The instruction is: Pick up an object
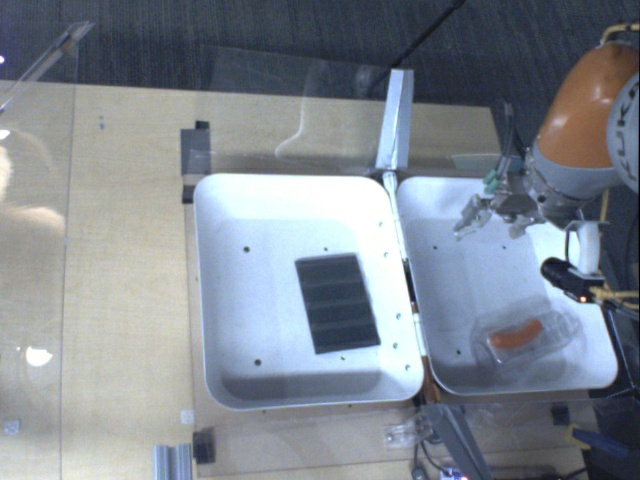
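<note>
A dark ribbed rectangular pad (337, 303) lies flat in the middle of the left bin (230, 218). An orange item in a clear plastic wrapper (518, 336) rests near the front of the right bin (440, 268). My gripper (492, 220) hangs over the back of the right bin, well behind the wrapped item. Its fingers are spread apart with nothing between them. The grey arm with the orange band (590, 108) comes in from the right.
A metal upright bar (396, 118) stands behind the seam between the two bins. A black cable end (565, 276) sticks out over the right bin's right side. Wooden bench top surrounds the bins, with a clear sheet at left.
</note>
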